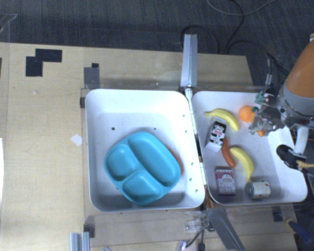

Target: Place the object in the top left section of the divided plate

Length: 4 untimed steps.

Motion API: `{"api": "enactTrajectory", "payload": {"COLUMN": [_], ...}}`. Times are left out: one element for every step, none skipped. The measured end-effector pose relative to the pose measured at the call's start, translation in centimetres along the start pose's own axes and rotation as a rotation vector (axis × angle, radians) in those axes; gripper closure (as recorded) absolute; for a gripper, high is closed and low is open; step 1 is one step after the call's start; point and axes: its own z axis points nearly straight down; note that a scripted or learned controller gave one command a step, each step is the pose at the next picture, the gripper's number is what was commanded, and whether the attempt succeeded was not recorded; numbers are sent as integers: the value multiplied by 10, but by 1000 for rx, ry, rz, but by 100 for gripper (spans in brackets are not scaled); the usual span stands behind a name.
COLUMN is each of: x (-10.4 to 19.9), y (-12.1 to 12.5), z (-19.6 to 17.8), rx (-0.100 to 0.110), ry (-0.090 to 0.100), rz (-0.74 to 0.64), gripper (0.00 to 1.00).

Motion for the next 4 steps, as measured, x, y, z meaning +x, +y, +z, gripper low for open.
{"api": "enactTrajectory", "payload": {"x": [-17,-3,-34,-44], "y": [-44,21,3,-45], "z": [50,-5,55,-65], "rx": [3,-1,1,-3], "ry": [-1,-2,-1,-2], "rz": [-63,-365,-394,-653], "gripper": [100,100,100,100]}}
